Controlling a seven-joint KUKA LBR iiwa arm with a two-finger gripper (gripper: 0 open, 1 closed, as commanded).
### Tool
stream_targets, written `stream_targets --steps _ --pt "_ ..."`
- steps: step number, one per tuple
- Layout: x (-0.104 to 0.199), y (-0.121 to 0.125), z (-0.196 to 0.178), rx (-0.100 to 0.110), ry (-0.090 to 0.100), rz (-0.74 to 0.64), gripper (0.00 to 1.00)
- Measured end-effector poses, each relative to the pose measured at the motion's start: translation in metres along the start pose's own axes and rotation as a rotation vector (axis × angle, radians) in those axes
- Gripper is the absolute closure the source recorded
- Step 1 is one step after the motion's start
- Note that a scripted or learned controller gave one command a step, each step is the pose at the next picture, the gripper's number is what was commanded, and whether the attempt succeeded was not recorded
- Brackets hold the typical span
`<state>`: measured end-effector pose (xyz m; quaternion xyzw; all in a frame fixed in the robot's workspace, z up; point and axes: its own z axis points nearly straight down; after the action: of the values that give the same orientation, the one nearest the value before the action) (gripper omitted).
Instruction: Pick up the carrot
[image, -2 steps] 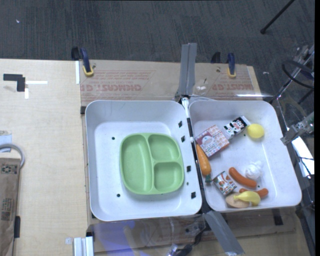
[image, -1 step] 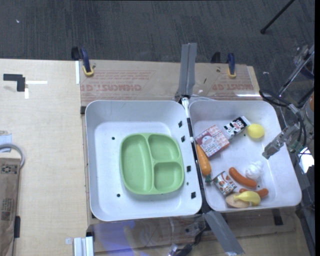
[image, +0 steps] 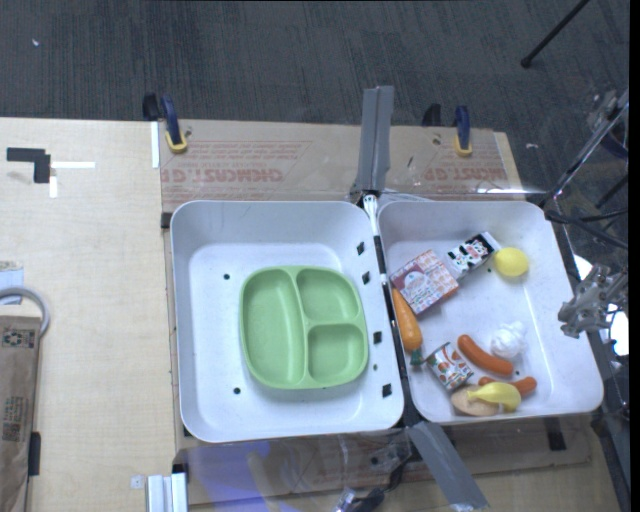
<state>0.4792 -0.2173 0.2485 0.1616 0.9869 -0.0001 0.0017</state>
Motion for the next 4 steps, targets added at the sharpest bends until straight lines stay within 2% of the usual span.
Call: stream_targets --steps 1,2,3,4 --pt "-0.042 0.01 0.007 -0.002 -0.001 -0.46 1.0" --pt "0.002 0.044 0.012 -0.002 0.001 -0.51 1.0" --pt "-0.025 0.004 -0.033 -0.001 -0.003 -0.9 1.0" --pt "-0.057 0.024 0.028 -0.003 0.001 -0.706 1.0"
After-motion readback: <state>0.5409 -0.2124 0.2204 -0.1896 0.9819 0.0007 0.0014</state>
